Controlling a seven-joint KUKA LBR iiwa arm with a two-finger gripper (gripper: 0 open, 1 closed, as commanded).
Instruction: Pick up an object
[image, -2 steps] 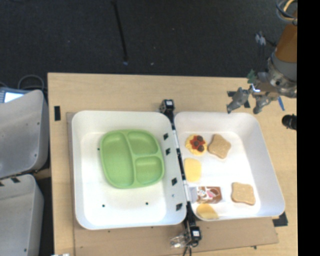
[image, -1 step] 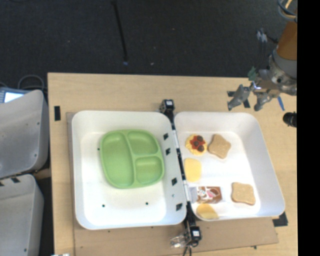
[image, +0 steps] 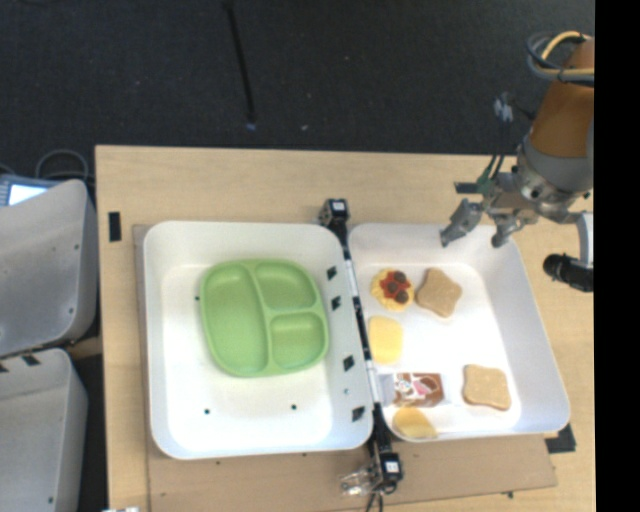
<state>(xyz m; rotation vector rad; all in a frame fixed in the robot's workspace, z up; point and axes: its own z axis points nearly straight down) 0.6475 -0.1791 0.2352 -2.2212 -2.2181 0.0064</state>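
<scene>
From above we see the end effector (image: 481, 229) with fingers spread and nothing between them, over the right bin's (image: 535, 330) far rim. Below lie 2 toast slices (image: 438, 292), a tart (image: 393, 287) and a packet (image: 417, 388). The left bin (image: 170, 400) carries a green tray (image: 265, 317).

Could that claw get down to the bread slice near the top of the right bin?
Probably yes. The claw hangs open above the right bin's back edge, and the bread slice lies flat with nothing on top; the tart sits apart beside it.
</scene>
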